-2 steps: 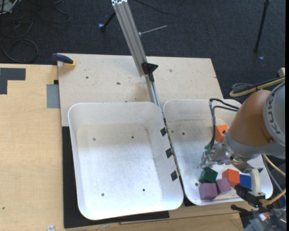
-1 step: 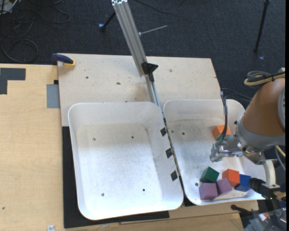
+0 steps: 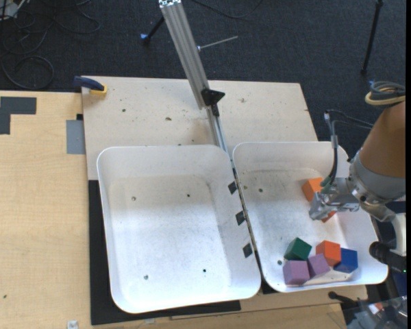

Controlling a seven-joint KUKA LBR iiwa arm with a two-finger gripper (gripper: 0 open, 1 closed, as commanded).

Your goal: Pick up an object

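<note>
Worktop (image 3: 157, 115) carries two white bins; take right bin (image 3: 281, 163) as landmark.

Arm (image 3: 383, 156) enters over its right wall.

Hand (image 3: 322, 210) low inside, right of centre, beside orange block (image 3: 312, 186); you cannot tell its state.

Block cluster at bin's near right corner: green block (image 3: 299, 248), two purple, orange, blue, touching.

Judgement: blocks look light, rigid, smooth, flat-faced. You grip lone orange block across opposite flat faces; it stands apart from cluster, so it's easier.
</note>
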